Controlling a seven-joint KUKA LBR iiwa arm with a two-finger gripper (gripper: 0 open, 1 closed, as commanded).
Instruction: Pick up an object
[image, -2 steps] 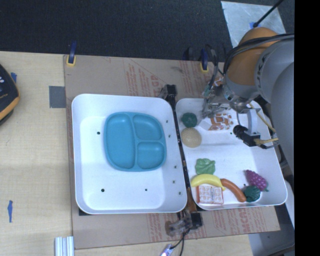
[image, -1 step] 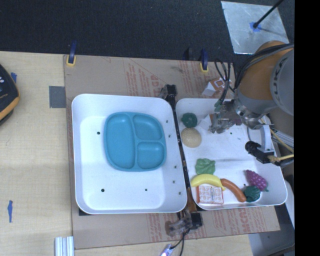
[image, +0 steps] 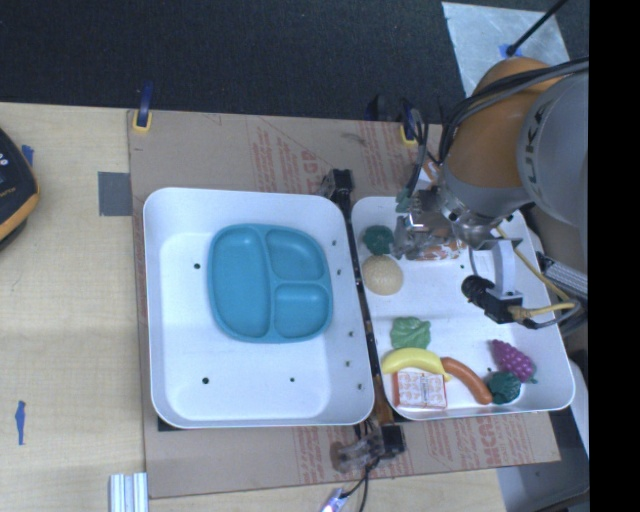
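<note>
Boxy carton (image: 419, 389), curved banana (image: 412, 360) — smooth

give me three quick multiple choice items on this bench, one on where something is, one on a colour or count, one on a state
1. Where does the blue divided plastic tray lie?
A. left white bin
B. right white bin
C. on the cardboard

2. What colour is the toy grape bunch?
A. green
B. purple
C. orange

3. How does the yellow toy banana rest?
A. standing upright
B. held by the tool
C. lying flat in the bin

Answers: 1 A, the tray sits inside the left bin. 2 B, the bunch is purple, near the right bin's corner. 3 C, the banana lies on the bin floor, away from the tool.
</note>
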